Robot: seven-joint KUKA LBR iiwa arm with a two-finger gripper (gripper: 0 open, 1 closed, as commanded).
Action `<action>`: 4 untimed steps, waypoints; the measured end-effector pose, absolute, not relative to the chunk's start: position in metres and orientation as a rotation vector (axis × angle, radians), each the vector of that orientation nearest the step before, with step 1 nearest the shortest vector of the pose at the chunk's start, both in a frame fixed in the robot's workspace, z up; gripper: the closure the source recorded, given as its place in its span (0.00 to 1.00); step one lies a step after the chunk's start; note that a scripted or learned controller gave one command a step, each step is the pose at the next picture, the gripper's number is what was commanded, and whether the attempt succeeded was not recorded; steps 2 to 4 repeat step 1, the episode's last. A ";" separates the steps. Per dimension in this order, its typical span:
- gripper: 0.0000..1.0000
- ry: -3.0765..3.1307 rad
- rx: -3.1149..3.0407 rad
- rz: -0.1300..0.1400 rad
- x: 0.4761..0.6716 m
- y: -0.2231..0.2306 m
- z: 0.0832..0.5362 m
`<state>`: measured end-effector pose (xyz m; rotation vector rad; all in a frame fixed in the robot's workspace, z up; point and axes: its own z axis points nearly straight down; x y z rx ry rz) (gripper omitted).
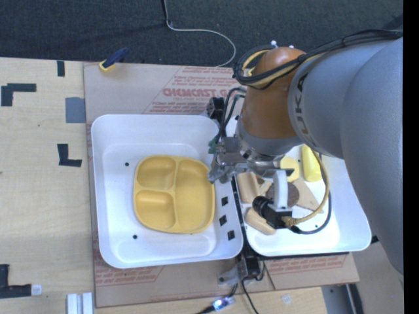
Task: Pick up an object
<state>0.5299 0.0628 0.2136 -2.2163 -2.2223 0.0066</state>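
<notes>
Bottom of the frame first: the right bin holds a huddle of tan blocks, bunched at its left wall, so any grasp there is crowded. Just above them hangs the gripper, low over that clutter, likely lining up on a block. How the jaws stand, I can't tell; the orange-banded wrist covers them, and nothing shows as held. Centre left, a yellow divided plate lies flat in the left bin. Farther up, a yellow piece.
</notes>
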 end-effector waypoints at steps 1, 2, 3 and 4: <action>1.00 -2.223 -2.218 0.003 0.541 0.058 0.216; 1.00 -2.223 -2.218 0.003 0.541 0.058 0.216; 1.00 -2.223 -2.218 0.003 0.541 0.058 0.216; 1.00 -2.223 -2.218 0.003 0.541 0.058 0.216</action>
